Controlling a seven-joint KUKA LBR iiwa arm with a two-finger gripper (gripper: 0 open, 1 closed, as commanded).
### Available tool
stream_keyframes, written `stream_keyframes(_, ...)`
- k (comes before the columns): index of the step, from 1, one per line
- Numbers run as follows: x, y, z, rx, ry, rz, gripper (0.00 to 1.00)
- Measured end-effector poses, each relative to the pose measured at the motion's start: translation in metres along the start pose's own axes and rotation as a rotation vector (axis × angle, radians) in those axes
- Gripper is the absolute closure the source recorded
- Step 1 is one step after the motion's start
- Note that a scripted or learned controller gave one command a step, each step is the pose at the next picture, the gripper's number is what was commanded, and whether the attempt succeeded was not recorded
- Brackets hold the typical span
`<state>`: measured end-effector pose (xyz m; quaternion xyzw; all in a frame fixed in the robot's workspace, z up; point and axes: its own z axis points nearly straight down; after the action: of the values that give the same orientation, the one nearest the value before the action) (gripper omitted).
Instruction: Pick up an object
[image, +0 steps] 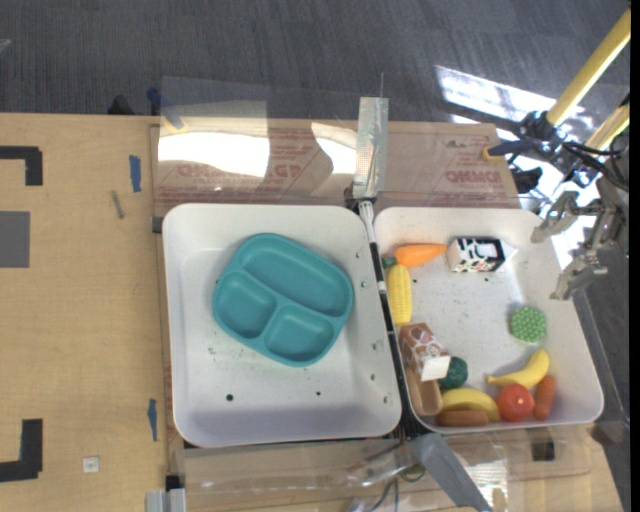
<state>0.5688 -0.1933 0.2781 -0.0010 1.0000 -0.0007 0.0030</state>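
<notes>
While the two white bins sit side by side on the bench, the left bin (190, 400) contains a teal divided plate (284, 298), lying flat near its centre with three compartments facing up. The right bin (575, 350) contains the toy food items. An orange carrot (420, 254) lies at the far left corner, with a black-and-white cow figure (476, 254) just beside it to the right. A yellow corn cob (399, 291) lies along the left wall, below the carrot. A green round item (528, 323) rests near the right wall. At the near edge, a banana (527, 369), a red tomato (516, 401), a hot dog (466, 407) and a dark green piece (455, 373) are grouped closely, with a brown-and-white block (424, 349) beside them. The gripper (585, 245) hangs over the far right rim of the right bin, apart from all items; whether its claw is spread or pressed together cannot be told.
</notes>
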Motion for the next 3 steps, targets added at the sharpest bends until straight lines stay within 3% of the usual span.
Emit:
stream_keyframes(1, 0.037, -0.003, 0.180, 0.002, -0.005, 0.123, 0.00)
stream_keyframes(2, 0.025, 0.001, 0.189, 0.004, -0.007, -0.044, 0.00)
stream_keyframes(3, 0.019, 0.002, 0.175, 0.007, -0.024, -0.047, 1.00)
